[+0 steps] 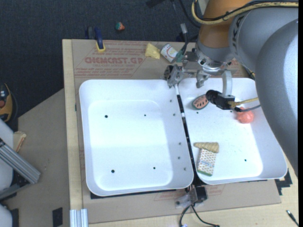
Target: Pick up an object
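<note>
The pincer hangs over the far rim where the left bin and the right bin meet; from here I cannot tell whether it is wide or narrow, and nothing is plainly in it. All the loose things lie in the right bin. A spotted brown piece is at the far left, just near of the pincer. A pink ball is to the right of it. A tan wedge touches a patterned packet at the near left. On the counter beyond the bins lies a yellow scrap.
</note>
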Controlling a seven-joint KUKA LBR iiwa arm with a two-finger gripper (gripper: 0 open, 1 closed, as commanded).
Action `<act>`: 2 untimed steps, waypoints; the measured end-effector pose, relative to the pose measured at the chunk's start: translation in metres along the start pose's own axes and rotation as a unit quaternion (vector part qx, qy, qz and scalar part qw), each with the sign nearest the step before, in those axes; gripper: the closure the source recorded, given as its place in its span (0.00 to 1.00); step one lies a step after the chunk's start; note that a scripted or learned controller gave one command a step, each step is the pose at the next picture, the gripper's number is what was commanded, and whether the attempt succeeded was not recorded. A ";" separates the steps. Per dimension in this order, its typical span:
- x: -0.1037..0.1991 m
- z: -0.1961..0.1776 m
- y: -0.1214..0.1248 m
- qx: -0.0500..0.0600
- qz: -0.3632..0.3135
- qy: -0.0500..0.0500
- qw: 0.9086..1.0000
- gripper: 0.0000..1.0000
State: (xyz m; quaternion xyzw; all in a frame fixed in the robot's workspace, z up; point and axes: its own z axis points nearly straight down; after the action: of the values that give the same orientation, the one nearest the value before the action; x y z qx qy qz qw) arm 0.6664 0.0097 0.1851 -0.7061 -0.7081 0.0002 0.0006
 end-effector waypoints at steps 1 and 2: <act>0.052 0.000 0.000 -0.001 -0.001 0.000 1.000 0.00; 0.076 0.044 0.005 -0.007 0.002 0.001 1.000 0.00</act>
State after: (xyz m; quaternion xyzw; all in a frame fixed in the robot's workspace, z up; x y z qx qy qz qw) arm 0.6711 0.0856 0.1409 -0.7072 -0.7070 -0.0060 -0.0037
